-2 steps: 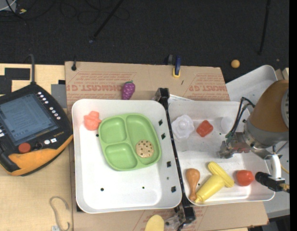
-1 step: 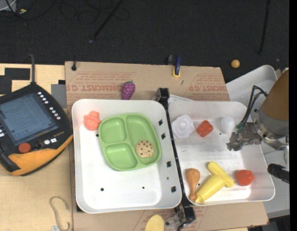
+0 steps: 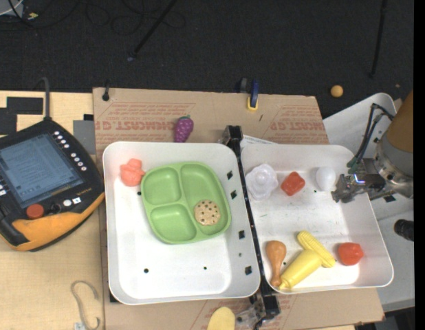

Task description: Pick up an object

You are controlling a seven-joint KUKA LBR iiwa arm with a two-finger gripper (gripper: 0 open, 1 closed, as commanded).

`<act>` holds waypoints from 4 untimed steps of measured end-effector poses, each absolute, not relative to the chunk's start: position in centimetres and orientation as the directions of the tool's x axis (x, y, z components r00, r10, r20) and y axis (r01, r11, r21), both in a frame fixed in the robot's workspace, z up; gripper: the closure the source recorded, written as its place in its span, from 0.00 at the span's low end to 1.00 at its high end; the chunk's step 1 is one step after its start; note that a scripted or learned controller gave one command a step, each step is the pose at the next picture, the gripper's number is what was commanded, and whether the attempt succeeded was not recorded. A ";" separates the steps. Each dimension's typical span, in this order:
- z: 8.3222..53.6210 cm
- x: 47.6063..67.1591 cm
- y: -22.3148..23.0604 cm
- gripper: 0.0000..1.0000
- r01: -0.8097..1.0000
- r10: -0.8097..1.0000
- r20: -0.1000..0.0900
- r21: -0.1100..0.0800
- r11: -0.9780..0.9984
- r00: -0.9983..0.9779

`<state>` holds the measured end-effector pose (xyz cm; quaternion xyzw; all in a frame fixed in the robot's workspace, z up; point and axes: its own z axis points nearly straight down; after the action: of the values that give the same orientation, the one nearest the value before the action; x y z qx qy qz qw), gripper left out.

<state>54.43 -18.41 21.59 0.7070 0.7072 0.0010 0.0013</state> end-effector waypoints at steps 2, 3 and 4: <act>22.6 52.8 -13.9 1.00 1.000 1.000 0.003 -0.004 0.002 -0.002; 22.1 53.2 -8.8 1.00 1.000 1.000 0.003 -0.003 0.003 -0.003; 21.6 52.7 -2.8 1.00 1.000 1.000 0.002 -0.004 0.003 -0.003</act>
<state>52.73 -2.82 21.62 0.7059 0.7083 -0.0007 -0.0024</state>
